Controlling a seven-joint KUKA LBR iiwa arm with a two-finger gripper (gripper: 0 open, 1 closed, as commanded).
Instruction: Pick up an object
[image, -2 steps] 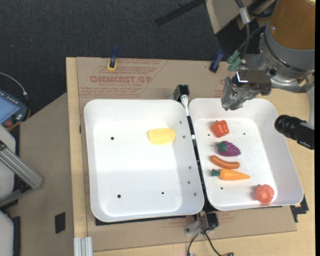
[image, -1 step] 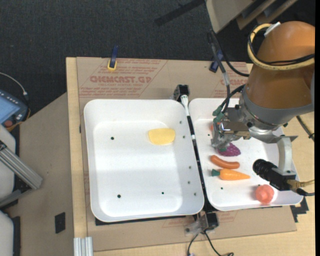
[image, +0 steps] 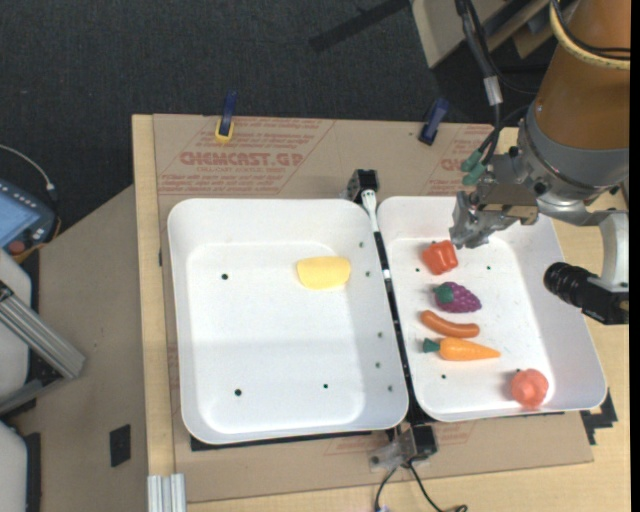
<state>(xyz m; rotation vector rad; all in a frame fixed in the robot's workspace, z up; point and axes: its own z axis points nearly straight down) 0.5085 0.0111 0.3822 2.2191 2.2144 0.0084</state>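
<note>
In the right bin (image: 560, 300) lie a red-orange pepper (image: 439, 257), a purple bunch of grapes (image: 456, 296), a brown sausage (image: 449, 324), an orange carrot (image: 466, 350) and a red tomato (image: 529, 387). A yellow piece (image: 323, 272) rests in the left bin (image: 250, 380). My gripper (image: 472, 234) hangs over the right bin's far part, its tips just right of and above the pepper. Nothing shows between its fingers.
The two bins meet along a black-clipped seam (image: 385, 300). Blue clamps (image: 226, 118) (image: 435, 118) hold the cardboard at the back edge. A black fixture (image: 575, 285) juts over the right bin's right rim.
</note>
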